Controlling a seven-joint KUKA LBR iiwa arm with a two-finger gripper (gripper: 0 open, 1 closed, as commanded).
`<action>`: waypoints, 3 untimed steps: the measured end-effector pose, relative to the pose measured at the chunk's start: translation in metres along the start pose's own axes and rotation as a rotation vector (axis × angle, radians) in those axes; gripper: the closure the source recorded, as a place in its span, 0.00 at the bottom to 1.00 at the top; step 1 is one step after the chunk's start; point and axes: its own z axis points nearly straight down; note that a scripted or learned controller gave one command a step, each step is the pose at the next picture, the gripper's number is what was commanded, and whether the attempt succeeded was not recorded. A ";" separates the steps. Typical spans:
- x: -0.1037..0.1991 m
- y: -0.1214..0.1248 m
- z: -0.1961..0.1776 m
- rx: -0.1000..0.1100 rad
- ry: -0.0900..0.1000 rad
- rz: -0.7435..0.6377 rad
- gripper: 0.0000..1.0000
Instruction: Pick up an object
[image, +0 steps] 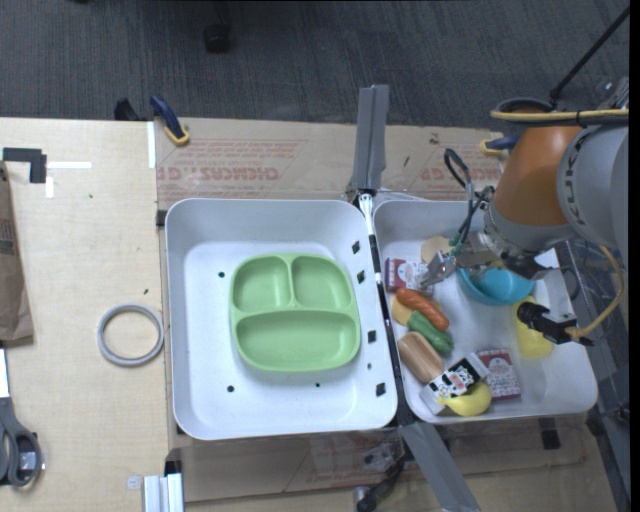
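Pale wood bench (80, 250) on dark carpet (280, 50) (hand (440, 268) over the right bin (570, 385), grip unreadable).

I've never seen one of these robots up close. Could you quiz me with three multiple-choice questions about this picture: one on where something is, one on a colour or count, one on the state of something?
1. Where does the green divided plate lie?
A. In the left bin
B. In the right bin
C. On the bench outside the bins

2. What colour is the bowl in the right bin?
A. Red
B. Blue
C. White

3. How does the green plate sit?
A. Flat, compartments facing up
B. Upside down
C. Standing on edge against the bin wall

Answers:
1. A: the plate rests alone on the floor of the left bin.
2. B: the bowl beside the arm's gripper is bright blue.
3. A: all three of its compartments are open to the camera.
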 end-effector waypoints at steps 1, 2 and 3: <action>-0.018 0.055 0.000 -0.002 -0.001 0.075 0.00; -0.015 0.015 -0.001 -0.002 0.000 0.130 0.00; -0.017 0.025 0.000 0.000 0.001 0.250 0.00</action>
